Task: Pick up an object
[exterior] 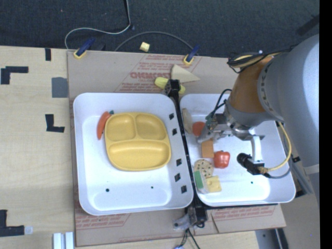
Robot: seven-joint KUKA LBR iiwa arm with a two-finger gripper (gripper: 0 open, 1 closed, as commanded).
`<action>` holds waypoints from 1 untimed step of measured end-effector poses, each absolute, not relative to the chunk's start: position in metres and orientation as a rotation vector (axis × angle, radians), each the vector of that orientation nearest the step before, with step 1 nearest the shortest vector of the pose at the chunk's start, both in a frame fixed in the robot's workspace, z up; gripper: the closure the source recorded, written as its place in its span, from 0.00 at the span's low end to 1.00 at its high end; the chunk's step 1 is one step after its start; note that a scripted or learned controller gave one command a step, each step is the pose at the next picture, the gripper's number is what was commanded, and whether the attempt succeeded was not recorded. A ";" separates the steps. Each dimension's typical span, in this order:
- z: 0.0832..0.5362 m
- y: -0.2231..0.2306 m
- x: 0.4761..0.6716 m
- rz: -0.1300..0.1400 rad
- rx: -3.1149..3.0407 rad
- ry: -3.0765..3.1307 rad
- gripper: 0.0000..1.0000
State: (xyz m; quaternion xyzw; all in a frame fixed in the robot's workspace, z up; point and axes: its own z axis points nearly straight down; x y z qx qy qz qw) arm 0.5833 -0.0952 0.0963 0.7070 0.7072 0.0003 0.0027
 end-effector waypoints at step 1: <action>0.190 -0.024 0.561 0.011 2.210 2.230 1.00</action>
